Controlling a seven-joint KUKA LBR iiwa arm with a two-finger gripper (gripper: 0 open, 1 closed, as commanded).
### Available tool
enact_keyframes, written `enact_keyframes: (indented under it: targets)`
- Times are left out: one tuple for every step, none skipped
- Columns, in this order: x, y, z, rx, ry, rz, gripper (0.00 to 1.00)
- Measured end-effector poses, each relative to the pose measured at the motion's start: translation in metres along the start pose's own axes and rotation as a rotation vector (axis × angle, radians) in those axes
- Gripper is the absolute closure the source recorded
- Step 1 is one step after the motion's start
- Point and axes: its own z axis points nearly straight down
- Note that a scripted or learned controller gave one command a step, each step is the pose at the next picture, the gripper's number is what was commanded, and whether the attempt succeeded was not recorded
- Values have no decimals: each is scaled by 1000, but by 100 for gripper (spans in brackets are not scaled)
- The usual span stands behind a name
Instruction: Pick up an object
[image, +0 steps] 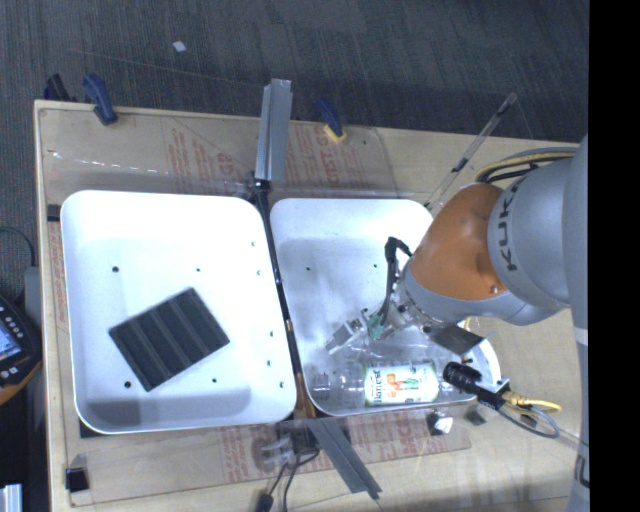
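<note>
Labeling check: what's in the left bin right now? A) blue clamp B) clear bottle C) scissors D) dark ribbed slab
D: a dark ribbed slab lies flat in the left bin; the clear bottle lies in the right bin, under the arm.
</note>
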Motion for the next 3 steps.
enact_keyframes:
  targets:
    - [7, 50, 13, 10, 7, -29, 0]
    - [-8, -15, -2, 7, 4, 97, 0]
    - [-4, -8, -12, -1, 7, 85, 100]
